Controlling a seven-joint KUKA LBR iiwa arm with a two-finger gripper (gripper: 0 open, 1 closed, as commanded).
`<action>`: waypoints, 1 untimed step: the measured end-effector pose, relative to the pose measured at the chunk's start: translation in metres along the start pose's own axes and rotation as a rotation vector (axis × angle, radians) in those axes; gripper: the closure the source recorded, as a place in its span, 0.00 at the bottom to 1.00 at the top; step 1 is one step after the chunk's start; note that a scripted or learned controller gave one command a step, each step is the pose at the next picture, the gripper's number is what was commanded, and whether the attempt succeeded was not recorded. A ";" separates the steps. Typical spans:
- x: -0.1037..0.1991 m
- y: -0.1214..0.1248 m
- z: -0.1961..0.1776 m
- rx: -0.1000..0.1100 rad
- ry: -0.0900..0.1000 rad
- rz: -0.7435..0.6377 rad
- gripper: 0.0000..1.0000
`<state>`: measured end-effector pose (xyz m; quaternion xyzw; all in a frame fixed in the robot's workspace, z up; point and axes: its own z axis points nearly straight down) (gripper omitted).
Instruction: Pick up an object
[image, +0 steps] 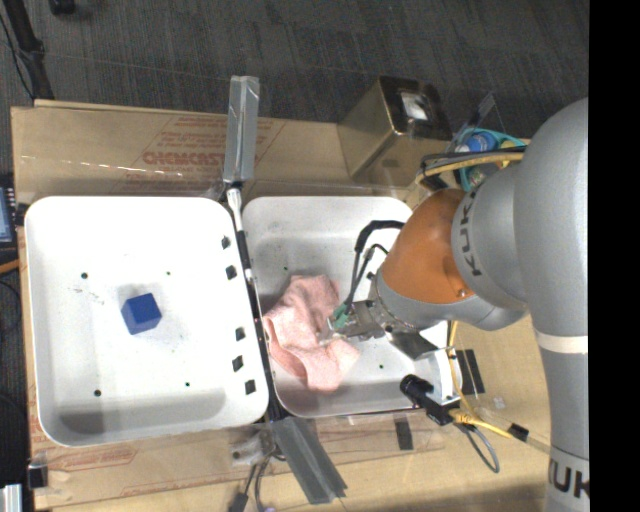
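Camera view, left to right: the left bin (60, 300) holds a small blue cube (142, 312) near its middle. In the right bin (300, 215) a crumpled pink cloth (305, 335) lies against the left wall. The gripper (340, 328) is down at the cloth's right edge, touching it; whether it is apart or together cannot be told. The grey arm (520, 240) with its orange band (425, 262) reaches in from the right.

Grey arm (545, 230), orange band, black cables.
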<state>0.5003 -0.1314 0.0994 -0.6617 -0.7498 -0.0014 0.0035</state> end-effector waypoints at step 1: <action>0.046 0.045 -0.186 0.002 -0.007 0.064 1.00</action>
